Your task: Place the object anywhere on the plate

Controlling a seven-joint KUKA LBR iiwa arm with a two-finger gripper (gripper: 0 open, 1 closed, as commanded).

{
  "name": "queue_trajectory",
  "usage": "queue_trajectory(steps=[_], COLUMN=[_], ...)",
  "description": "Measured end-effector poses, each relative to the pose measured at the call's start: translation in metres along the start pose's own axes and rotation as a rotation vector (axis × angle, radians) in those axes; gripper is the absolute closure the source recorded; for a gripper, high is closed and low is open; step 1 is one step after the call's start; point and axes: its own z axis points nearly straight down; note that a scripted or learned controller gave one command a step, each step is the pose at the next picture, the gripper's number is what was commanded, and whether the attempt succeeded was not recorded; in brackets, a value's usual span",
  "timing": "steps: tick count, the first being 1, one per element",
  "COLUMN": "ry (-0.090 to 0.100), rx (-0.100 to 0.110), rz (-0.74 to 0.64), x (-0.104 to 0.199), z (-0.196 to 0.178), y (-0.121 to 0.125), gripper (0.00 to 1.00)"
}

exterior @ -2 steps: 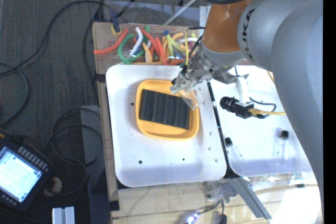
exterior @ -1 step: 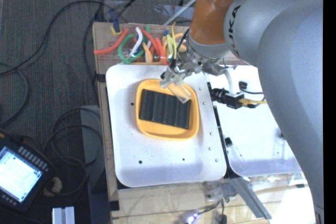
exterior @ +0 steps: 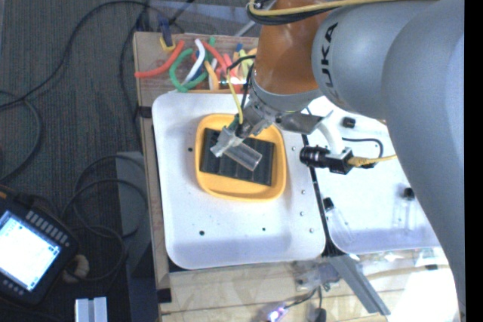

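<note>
A yellow plate (exterior: 204,176) with a dark, flat square centre (exterior: 256,171) lies in the left white bin (exterior: 226,237). My gripper (exterior: 236,148) hangs low over the plate's upper middle, reaching down from the orange-banded wrist (exterior: 290,41). Its pale, translucent fingers (exterior: 224,142) stand apart, and I see nothing between them. I cannot tell whether the dark square is part of the plate or a separate thing resting on it. The arm hides the plate's upper right rim.
Coloured cables (exterior: 189,64) lie bundled on the bench behind the left bin. The right bin (exterior: 377,207) sits mostly under the arm, with a black fitting (exterior: 324,157) and yellow wire near the divider. A tablet (exterior: 26,249) lies on the floor at left.
</note>
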Motion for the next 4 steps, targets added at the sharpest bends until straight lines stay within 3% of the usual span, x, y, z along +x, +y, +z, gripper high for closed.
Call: queue_trajectory(steps=[1, 2, 3, 4], ry=[0.000, -0.001, -0.004, -0.004], rx=[0.000, 0.000, -0.002, -0.001], rz=[0.000, 0.129, -0.161, -0.208], x=[0.000, -0.035, 0.018, 0.059], z=[0.000, 0.000, -0.023, -0.042], y=[0.000, 0.068, 0.106, 0.123], gripper=[0.00, 0.00, 0.00, 0.00])
